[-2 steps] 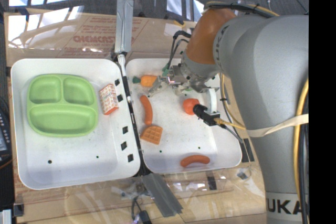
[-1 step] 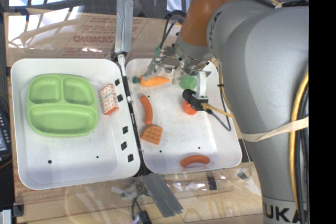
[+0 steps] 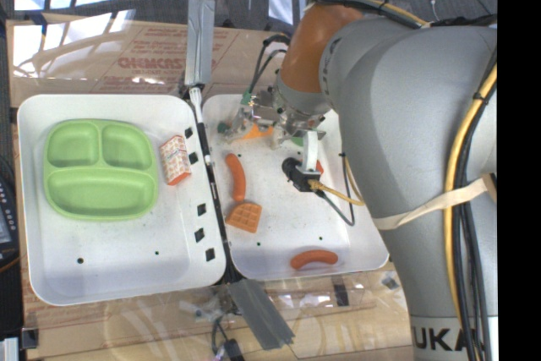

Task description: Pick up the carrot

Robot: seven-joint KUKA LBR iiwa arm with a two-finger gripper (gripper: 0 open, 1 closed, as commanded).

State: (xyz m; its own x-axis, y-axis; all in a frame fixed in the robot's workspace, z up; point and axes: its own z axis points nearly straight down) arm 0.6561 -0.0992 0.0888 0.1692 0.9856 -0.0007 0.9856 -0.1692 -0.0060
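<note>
**Item: carrot** (image 3: 253, 132). A small orange piece with a green tuft at its left end lies in the far part of the right bin (image 3: 363, 243), partly covered by the gripper (image 3: 259, 116). This is judged to be the carrot, though little of it is visible.

**Tool.** The gripper sits low over the carrot, at the end of the arm (image 3: 397, 97). Whether it is spread or pressed together cannot be told from this angle, nor whether it has the carrot.

**Handling (judged).** The carrot is probably a light, stiff plastic toy with a smooth, tapered body that is apt to slip or roll. It is best taken across the thick middle of the orange body, not by the tuft.

**Also in the right bin.**
- A sausage (image 3: 237, 175)
- A waffle (image 3: 244, 218)
- A second sausage (image 3: 314, 259) near the front rim

All three lie apart from the carrot.

**Left bin** (image 3: 101, 262).
- A green plate (image 3: 100, 169)
- A small carton (image 3: 175, 159) just beside the plate
</note>
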